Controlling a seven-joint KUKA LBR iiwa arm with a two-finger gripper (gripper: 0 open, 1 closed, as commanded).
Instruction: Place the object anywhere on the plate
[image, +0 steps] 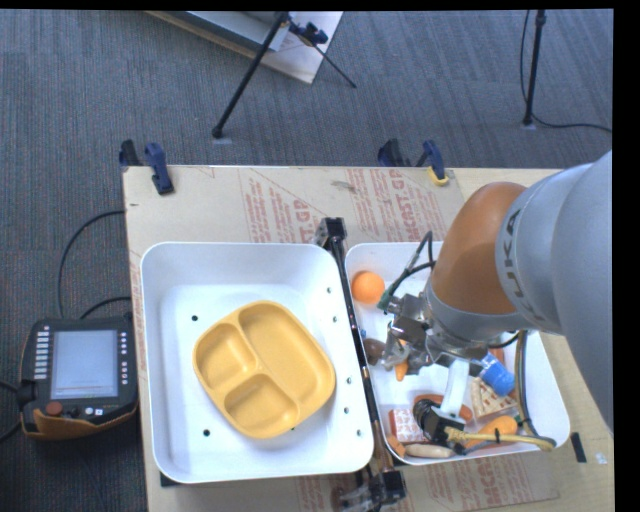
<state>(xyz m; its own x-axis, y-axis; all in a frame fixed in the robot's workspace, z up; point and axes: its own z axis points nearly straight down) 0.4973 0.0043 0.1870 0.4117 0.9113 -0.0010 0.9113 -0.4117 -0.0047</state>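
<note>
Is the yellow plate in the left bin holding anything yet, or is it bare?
Bare. The yellow plate lies flat in the left bin, and all three of its compartments show plain yellow, with no object in them.

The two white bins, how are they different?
The left bin holds one yellow plate with three compartments; the right bin holds many small things, like an orange ball. The arm hangs over the right bin, not the left bin. Both are shallow and white.
</note>
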